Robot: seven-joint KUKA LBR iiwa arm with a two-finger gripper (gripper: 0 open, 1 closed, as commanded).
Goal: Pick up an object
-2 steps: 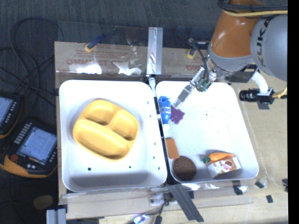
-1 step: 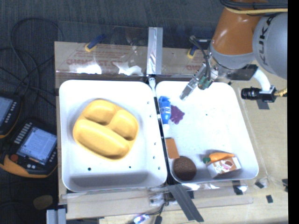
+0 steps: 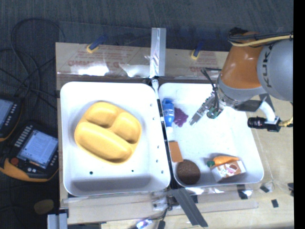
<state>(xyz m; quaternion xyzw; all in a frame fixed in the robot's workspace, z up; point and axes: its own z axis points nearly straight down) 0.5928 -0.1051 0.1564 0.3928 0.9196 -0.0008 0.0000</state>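
Lower gripper (image 3: 196, 118), fingers slightly apart and empty, onto small purple soft object (image 3: 180, 116) near right white bin's (image 3: 248, 147) left wall, beside blue bottle (image 3: 167, 110); centre before closing.

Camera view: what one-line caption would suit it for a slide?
A grey-and-orange arm's gripper hangs over the right bin near a blue bottle; a yellow cushion-like lump lies in the left bin.

Single fixed camera above the bench, looking down at a slant on the left bin (image 3: 69, 142) and right bin (image 3: 248, 142) (side by side); the arm (image 3: 248, 70) enters from the right.
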